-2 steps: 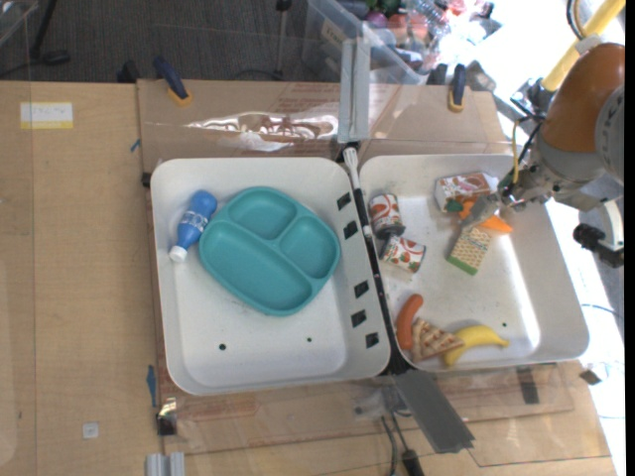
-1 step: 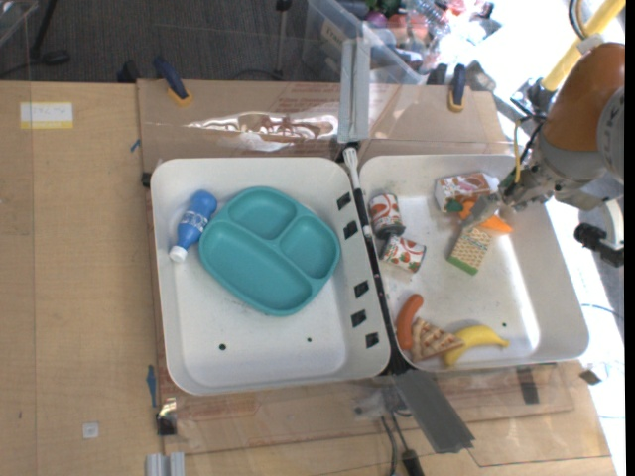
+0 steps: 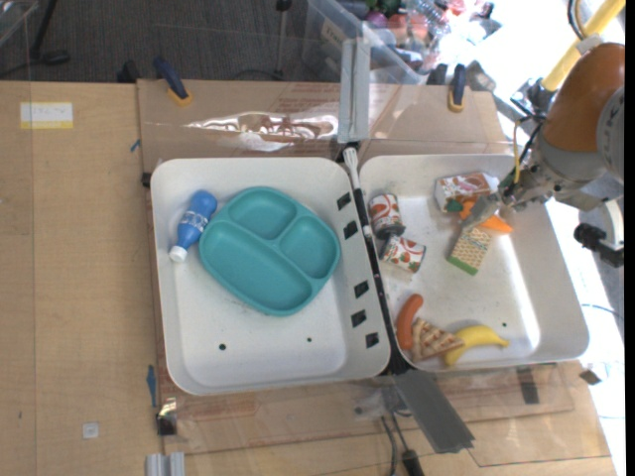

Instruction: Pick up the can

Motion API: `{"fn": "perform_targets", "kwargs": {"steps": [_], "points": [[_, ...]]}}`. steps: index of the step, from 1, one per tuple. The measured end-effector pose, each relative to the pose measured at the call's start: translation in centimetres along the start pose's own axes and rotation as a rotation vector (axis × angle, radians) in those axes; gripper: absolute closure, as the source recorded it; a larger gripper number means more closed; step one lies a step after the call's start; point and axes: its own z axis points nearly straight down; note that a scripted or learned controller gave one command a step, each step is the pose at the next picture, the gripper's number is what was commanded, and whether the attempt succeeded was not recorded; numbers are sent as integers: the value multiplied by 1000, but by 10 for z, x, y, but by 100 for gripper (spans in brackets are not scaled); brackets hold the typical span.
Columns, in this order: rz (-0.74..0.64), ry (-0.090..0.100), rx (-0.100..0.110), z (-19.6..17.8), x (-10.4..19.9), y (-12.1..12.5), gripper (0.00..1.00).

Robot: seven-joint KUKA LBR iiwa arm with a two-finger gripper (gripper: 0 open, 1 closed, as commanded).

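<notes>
The arm's hand (image 3: 503,200) hovers at the right bin's (image 3: 556,305) far edge (its opening cannot be told), well apart from the can (image 3: 383,211) by the divider; the reach comes next.

Two white bins sit side by side. The left bin (image 3: 179,345) holds a teal divided plate (image 3: 270,250) with a blue bottle (image 3: 191,223) just beside it on the left. The right bin (image 3: 556,315) holds a can (image 3: 383,212) at its upper left, a small carton (image 3: 405,255) below it, and a hot dog (image 3: 407,315), pizza slice (image 3: 433,339) and banana (image 3: 478,339) along the lower edge. The gripper (image 3: 508,198) hangs at upper right, near a green box (image 3: 469,249).
</notes>
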Motion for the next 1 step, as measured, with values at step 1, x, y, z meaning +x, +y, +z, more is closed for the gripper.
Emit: {"fn": "perform_targets", "kwargs": {"steps": [1], "points": [[-2, -1, 0, 0, 0, 0, 0]]}}
